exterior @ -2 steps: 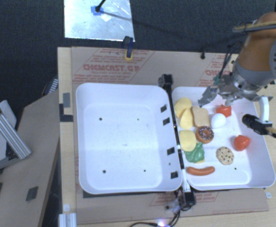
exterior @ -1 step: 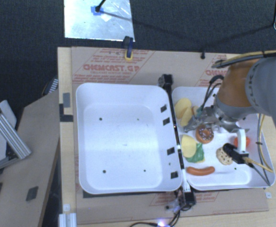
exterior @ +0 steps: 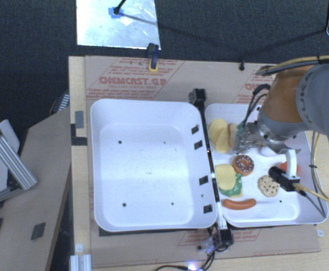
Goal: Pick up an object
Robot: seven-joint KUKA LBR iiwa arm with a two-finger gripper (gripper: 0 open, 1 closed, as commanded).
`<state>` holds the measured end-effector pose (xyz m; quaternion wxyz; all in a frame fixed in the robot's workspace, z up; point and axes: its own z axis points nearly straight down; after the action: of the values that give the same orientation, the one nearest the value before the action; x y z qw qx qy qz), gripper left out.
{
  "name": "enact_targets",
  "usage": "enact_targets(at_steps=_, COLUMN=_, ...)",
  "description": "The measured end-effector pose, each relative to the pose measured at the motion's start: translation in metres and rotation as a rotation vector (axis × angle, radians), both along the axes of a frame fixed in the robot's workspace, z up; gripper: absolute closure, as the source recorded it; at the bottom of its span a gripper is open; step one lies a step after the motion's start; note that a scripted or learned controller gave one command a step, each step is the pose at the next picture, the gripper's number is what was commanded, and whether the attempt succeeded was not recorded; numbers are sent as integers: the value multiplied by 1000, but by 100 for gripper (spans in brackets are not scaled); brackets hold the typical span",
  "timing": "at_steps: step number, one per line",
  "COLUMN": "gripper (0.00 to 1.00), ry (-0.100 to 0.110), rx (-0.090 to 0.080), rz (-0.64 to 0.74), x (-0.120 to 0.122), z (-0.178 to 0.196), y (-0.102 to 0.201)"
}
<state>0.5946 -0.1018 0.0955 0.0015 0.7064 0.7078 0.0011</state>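
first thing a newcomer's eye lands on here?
Probably the grey arm with its orange band reaching in from the right, its gripper low over the right bin. Next, the toy food crowded in that bin: pale yellow pieces by the divider, a sprinkled donut, a cookie and a sausage along the near edge. The big left bin draws the eye by contrast.

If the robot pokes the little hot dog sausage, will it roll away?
Probably a bit. The sausage looks round and smooth, so a sideways poke could roll it toward the right bin wall. It looks like a light, stiff plastic toy, so it likely won't flop. Its shiny skin may slip from the gripper.
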Motion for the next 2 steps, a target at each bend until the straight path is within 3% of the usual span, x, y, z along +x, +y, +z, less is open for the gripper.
enact_targets(at_steps=1, gripper=100, ry=-8, rx=3, rz=8, x=3, z=101, y=57)
enact_targets(at_steps=2, gripper=100, ry=6, rx=0, rz=-3, x=-78, z=100, y=40)
